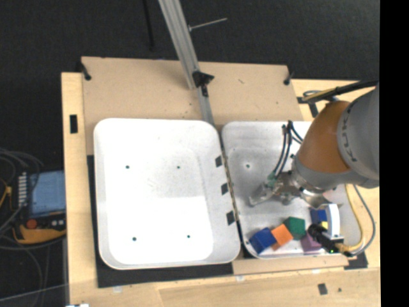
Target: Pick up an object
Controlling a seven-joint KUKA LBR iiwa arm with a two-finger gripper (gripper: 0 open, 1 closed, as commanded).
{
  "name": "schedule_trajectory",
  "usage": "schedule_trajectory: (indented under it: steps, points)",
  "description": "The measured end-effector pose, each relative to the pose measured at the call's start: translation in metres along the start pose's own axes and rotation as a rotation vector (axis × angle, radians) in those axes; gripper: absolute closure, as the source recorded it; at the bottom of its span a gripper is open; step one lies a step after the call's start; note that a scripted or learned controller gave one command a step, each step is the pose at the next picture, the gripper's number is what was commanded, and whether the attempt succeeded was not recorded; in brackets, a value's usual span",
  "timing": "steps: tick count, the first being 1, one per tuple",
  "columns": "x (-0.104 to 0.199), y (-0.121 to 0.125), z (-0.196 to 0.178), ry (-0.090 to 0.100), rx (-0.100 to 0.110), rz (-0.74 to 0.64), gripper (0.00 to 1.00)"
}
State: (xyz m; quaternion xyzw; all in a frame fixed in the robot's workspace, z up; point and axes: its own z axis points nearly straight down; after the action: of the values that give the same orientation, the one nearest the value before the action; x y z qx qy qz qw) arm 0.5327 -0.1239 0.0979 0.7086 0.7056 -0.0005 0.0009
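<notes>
Gripper (259,196) is hanging over bare middle of right bin (246,146); clenched or released, cannot tell. Likely approaching; next move needs shifting toward five o'clock, onto orange block (282,235).

1. We read no text, number, brand or sign anywhere in this view.
2. The blue box-shaped device (48,192) on the floor left of the bench may carry markings, but they are too small and blurred for us to tell.
</notes>
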Motion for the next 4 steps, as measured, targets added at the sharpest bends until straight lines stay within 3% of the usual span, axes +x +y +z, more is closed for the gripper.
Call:
schedule_trajectory:
  steps: [1,3,4]
  points:
    - [0.0,0.001,-0.011,0.003,-0.005,0.007,1.0]
    - [0.006,0.012,-0.116,0.001,-0.007,-0.01,1.0]
    - [0.062,0.03,-0.116,0.004,-0.002,-0.013,1.0]
